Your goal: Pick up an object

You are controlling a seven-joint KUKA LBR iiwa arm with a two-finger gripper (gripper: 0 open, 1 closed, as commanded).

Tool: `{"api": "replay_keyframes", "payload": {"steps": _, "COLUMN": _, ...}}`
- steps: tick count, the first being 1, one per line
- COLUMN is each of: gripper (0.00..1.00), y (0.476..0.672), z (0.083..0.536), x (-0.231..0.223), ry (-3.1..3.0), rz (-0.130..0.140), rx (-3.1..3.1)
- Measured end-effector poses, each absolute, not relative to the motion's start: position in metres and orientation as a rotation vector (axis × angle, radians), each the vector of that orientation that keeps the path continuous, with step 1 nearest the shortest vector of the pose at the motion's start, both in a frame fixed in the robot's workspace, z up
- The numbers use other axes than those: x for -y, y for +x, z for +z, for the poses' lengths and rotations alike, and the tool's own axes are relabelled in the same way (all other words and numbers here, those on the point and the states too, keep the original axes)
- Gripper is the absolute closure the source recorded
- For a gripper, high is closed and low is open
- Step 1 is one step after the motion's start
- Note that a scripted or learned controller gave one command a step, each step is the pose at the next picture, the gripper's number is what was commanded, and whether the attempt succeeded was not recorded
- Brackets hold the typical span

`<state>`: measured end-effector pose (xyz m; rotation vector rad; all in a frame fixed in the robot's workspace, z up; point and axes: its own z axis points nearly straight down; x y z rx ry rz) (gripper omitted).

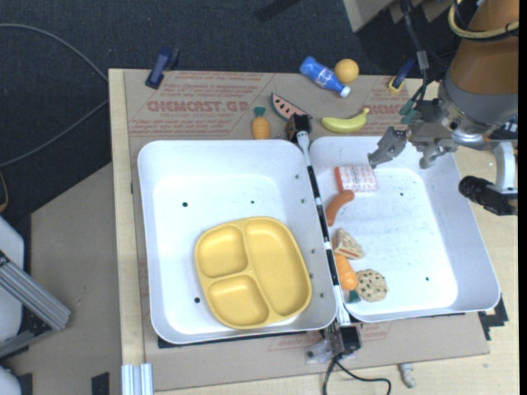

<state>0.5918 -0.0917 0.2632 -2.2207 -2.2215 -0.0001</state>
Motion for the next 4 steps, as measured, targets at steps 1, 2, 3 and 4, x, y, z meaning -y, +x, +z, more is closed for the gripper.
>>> {"api": "replay_keyframes", "payload": {"steps": 1, "gripper": 0.00, "y": 0.658, "z": 0.184, "x": 0.072, "ry": -2.221, "rz": 0.000, "rx": 2.222}}
{"api": "replay_keyframes", "payload": {"steps": 2, "gripper": 0.00, "y": 0.655, "z": 0.084, "x": 0.096, "ry": -2.223, "rz": 0.002, "rx": 2.220}}
{"api": "replay_keyframes", "payload": {"steps": 3, "gripper": 0.00, "y": 0.630, "z": 0.085, "x": 0.092, "ry": -2.221, "rz": 0.002, "rx": 2.219}}
{"api": "replay_keyframes", "payload": {"steps": 4, "gripper": 0.00, "y": 0.565, "z": 0.084, "x": 0.109, "ry": -2.222, "rz": 0.002, "rx": 2.219}}
